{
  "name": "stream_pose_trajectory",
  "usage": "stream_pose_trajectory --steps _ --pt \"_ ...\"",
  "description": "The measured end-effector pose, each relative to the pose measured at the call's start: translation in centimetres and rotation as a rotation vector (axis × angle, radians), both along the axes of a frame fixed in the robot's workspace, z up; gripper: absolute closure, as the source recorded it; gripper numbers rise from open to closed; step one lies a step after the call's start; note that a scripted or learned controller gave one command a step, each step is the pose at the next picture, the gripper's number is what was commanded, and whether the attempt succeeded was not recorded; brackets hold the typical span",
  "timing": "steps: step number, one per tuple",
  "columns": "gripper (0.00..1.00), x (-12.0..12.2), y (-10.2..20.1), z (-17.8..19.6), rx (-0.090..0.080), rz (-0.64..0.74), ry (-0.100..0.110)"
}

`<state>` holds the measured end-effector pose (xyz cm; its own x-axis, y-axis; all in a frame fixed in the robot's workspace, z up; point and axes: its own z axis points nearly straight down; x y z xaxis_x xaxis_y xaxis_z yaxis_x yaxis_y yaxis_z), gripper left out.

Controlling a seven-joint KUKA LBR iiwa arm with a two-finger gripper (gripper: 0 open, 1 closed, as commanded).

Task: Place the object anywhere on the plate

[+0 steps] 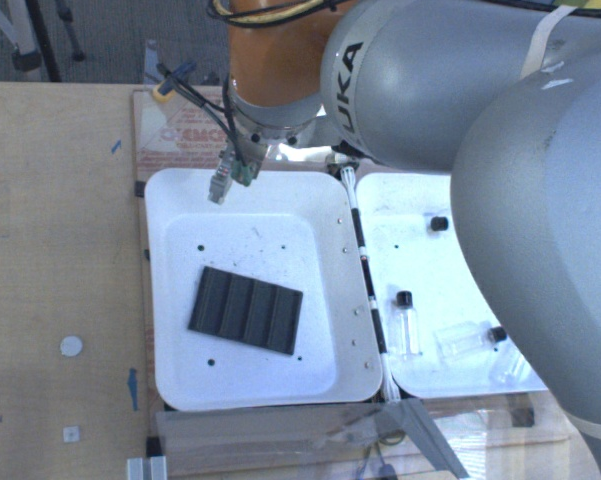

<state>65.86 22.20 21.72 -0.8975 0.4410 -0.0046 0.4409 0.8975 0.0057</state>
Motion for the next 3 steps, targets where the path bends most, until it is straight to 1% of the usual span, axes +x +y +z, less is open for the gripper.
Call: stream_pose_trajectory --steps 1,2,3 --pt "1.00 0.1 0.2 -0.2 0.000 0.025 0.000" --pt "1.00 0.0 0.4 -2.0 -0.002 0.135 0.005" --pt "1.00 -14.3 0.4 1.6 -0.003 0.408 0.006"
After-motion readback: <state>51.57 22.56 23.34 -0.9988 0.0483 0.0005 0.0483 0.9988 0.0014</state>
